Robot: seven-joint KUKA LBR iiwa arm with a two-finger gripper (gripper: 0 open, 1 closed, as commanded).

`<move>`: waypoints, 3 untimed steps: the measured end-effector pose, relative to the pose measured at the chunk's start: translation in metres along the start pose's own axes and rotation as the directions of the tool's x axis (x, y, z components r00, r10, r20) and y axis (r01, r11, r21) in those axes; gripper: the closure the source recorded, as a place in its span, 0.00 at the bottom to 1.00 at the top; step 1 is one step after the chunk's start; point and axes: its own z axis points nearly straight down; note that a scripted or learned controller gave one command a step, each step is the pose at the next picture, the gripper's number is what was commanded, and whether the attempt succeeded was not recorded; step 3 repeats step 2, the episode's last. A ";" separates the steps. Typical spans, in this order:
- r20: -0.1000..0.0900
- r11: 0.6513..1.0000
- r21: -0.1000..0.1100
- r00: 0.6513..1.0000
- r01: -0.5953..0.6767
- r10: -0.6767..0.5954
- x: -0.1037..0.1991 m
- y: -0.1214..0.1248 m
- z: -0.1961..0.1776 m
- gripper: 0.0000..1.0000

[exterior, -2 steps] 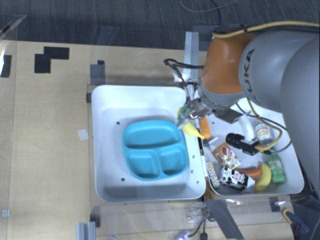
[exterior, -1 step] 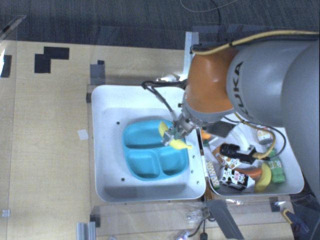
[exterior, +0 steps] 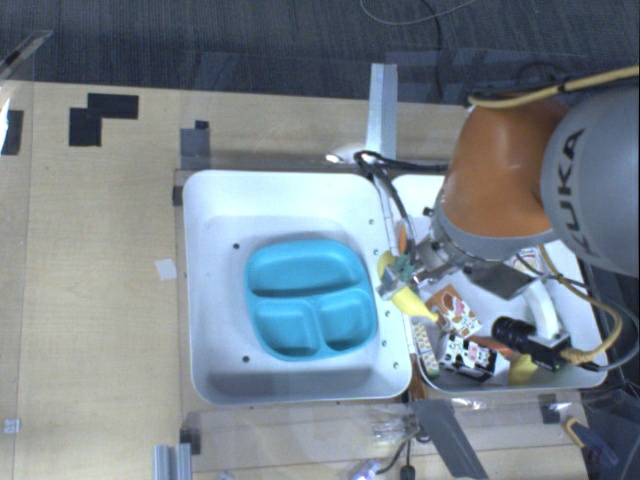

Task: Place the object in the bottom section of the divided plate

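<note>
Hovering over the bins' divider, my pincer sits just above a yellow banana-shaped toy. Whether it grips, I cannot tell. The blue divided plastic plate lies left.

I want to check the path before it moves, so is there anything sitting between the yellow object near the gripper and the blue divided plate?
Only the raised rims where the two bins meet. The yellow object lies by that divide, under the arm; the blue divided plate sits just left, nothing in its sections.
</note>
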 end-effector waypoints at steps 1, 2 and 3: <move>0.000 0.977 0.000 0.977 0.214 -0.214 -0.022 0.068 0.044 1.00; 0.000 0.977 0.000 0.977 0.214 -0.214 -0.022 0.068 0.044 0.00; 0.000 0.977 0.000 0.977 0.214 -0.214 -0.022 0.068 0.044 0.00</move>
